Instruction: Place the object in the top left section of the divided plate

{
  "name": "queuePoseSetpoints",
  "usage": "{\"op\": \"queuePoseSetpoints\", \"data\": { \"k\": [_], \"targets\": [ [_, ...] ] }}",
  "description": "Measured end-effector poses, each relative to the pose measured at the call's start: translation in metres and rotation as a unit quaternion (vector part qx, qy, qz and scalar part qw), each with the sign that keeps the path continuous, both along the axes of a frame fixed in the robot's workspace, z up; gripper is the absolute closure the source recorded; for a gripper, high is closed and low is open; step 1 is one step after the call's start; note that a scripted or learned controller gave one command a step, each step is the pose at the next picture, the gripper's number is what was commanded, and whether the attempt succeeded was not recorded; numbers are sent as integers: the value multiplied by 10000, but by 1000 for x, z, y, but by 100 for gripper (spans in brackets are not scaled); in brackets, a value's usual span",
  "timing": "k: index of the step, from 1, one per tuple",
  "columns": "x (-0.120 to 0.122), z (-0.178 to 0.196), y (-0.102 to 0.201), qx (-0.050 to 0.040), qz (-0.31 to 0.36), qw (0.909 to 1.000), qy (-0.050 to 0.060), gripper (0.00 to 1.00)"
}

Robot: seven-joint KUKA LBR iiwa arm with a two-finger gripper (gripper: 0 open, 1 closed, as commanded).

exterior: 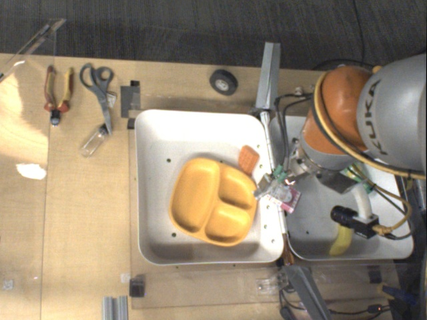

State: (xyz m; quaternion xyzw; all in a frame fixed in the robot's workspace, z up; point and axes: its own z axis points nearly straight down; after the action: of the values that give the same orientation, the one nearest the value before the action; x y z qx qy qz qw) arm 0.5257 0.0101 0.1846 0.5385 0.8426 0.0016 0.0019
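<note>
Scissors (100,92), pliers (56,92), tape roll (223,81)

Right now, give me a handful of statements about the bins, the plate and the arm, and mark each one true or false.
1. The yellow divided plate sits in the left bin. True.
2. A small orange block lies in the plate's top left section. False: it lies on the bin floor just beyond the plate's upper right edge.
3. Scissors lie on the bench to the left of the bins. True.
4. The banana is in the left bin. False: it is in the right bin, under the arm.
5. The gripper is over the divider between the two bins. True.
6. A roll of tape lies on the plate. False: it lies on the bench beyond the bins.
</note>
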Motion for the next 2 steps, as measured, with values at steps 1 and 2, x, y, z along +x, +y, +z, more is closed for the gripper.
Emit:
{"op": "queuePoseSetpoints", "data": {
  "k": [1,2],
  "targets": [
    [0,0,0,0,0,10000,0,0],
    [0,0,0,0,0,10000,0,0]
  ]
}}
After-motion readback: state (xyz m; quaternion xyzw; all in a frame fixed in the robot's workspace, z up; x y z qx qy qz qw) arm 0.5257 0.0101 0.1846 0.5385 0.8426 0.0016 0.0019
